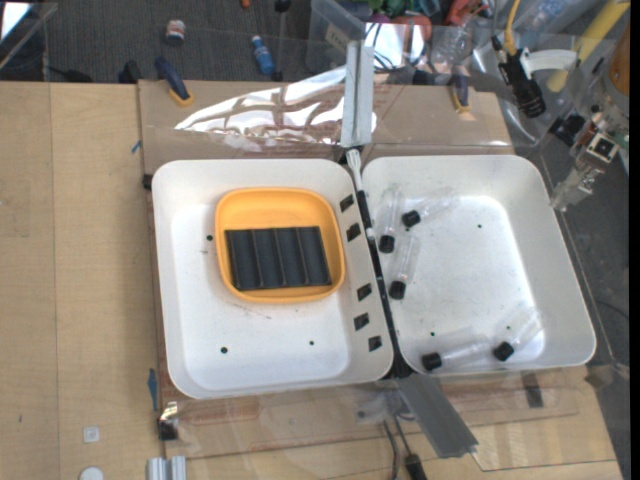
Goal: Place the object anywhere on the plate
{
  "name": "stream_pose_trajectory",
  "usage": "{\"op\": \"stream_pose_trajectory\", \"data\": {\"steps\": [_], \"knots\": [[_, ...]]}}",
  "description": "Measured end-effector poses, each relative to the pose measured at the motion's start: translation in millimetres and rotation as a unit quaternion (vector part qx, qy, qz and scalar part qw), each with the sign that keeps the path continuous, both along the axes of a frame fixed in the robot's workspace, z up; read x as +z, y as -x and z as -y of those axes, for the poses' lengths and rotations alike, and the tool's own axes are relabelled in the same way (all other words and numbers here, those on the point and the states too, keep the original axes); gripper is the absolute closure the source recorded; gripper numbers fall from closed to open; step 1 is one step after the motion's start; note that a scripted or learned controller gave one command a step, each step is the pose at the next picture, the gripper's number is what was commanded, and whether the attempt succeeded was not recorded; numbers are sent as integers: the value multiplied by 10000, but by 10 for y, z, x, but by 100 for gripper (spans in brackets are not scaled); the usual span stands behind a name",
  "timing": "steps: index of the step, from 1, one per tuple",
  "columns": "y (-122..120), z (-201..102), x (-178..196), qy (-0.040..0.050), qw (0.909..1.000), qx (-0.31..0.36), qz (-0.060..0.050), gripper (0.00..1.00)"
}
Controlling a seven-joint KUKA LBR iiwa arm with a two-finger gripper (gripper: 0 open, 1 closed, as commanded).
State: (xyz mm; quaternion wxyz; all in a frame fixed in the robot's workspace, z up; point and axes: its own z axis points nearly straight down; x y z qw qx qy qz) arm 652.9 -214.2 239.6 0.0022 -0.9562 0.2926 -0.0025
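Vials (408, 256) in the right bin (520, 183) look slick; 1 could slip before reaching the orange plate (228, 213). How the jaws stand, I cannot tell.

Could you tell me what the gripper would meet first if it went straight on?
Probably the right bin at its rim; the gripper seems to hang just above its far right corner, though depth is unclear.

Black ridged object (277, 257) flat on orange plate (226, 211).
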Motion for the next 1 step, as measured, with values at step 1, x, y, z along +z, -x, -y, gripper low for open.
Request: {"op": "stream_pose_trajectory", "data": {"steps": [1], "knots": [[0, 1, 0, 0, 10000, -1, -2, 0]]}}
